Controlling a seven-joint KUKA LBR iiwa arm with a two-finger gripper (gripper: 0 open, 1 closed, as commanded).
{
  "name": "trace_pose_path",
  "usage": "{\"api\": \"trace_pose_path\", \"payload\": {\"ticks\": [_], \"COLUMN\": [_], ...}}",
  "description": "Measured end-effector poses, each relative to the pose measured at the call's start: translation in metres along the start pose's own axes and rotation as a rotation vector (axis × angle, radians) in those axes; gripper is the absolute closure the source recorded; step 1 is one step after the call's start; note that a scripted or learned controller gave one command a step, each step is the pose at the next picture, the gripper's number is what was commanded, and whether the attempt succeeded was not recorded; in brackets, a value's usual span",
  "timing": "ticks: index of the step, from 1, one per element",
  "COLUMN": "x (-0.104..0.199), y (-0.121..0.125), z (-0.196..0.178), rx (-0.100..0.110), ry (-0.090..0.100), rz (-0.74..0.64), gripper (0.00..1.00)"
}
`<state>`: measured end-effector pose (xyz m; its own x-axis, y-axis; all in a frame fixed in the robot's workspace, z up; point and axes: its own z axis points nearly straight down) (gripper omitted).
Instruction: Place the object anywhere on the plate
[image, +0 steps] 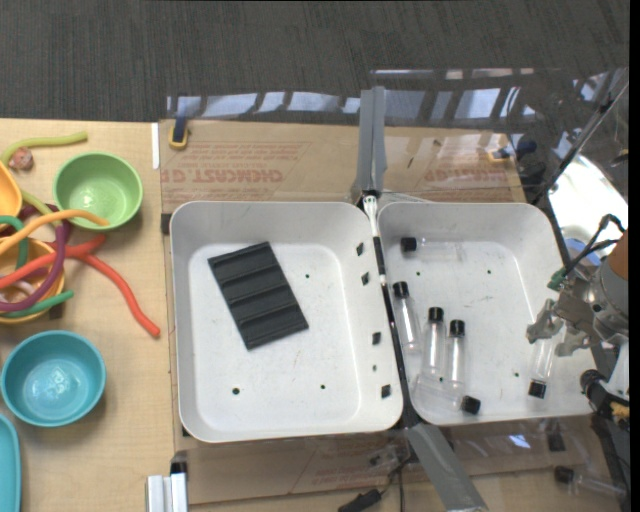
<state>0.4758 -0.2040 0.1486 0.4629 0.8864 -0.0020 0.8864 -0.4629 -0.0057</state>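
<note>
The plate (257, 294) is a black ribbed rectangle lying at a slant in the left bin (200, 400). Several clear vials with black caps lie in the right bin (500, 230): one near the back (432, 245), one along the left wall (405, 312), and two side by side in the middle (444, 352). My gripper (556, 328) is over the right bin's right edge. One more vial (540, 368) sits directly under it with its black cap toward the front. I cannot make out whether the gripper touches that vial.
On the wooden bench to the left stand a green bowl (98, 190), a teal bowl (54, 378) and a tangle of coloured cords (60, 255). A cardboard sheet (270, 165) lies behind the bins. A grey divider bar (372, 140) runs between them.
</note>
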Motion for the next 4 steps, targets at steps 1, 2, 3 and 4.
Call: {"api": "trace_pose_path", "payload": {"ticks": [1,2,3,4], "x": [-0.008,-0.008,-0.006,0.028], "y": [0.005,0.006,0.005,-0.014], "z": [0.058,0.057,-0.137,0.009], "rx": [-0.001,-0.002,-0.004,-0.001], "ry": [0.001,0.004,-0.001,0.001], "rz": [-0.068,0.056,0.045,-0.047], "gripper": [1.0,1.0,1.0,1.0]}}
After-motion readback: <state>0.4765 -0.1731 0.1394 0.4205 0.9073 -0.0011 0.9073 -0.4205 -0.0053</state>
